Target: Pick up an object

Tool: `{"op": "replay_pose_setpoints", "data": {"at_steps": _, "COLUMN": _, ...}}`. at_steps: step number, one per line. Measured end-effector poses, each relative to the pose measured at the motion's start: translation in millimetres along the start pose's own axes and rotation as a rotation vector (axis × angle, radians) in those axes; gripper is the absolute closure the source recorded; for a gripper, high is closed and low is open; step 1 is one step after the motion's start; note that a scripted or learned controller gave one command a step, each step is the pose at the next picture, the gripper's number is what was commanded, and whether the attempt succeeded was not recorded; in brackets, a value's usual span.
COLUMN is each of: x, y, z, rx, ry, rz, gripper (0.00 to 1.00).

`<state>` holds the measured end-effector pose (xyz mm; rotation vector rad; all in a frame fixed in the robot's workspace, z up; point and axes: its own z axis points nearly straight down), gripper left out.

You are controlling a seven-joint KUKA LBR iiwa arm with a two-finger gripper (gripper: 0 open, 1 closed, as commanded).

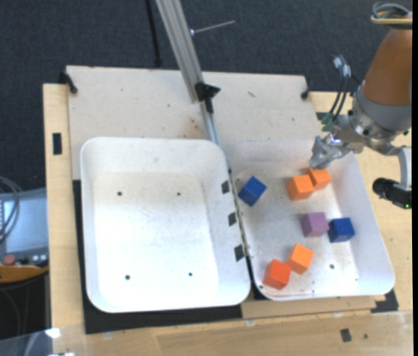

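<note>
1. Gripper low in right bin, far side; grip state: cannot tell.
2. Orange blocks just beneath it, two touching, the pair's long axis running left-right, slightly tilted.
3. Purple block touches blue block.

We saw a small monitor far left of the gripper, and a metal pole up to its left.
</note>
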<state>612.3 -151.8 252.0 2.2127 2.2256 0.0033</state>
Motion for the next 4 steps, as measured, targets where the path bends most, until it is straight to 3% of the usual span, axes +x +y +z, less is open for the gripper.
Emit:
{"op": "replay_pose_setpoints", "data": {"at_steps": 2, "x": 102.2, "y": -7.9, "z": -0.8, "rx": 0.003, "ry": 0.003, "rz": -0.001, "gripper": 1.00}}
{"op": "replay_pose_setpoints", "data": {"at_steps": 4, "x": 209.9, "y": -2.0, "z": 22.4, "rx": 0.008, "ry": 0.001, "rz": -0.001, "gripper": 1.00}}
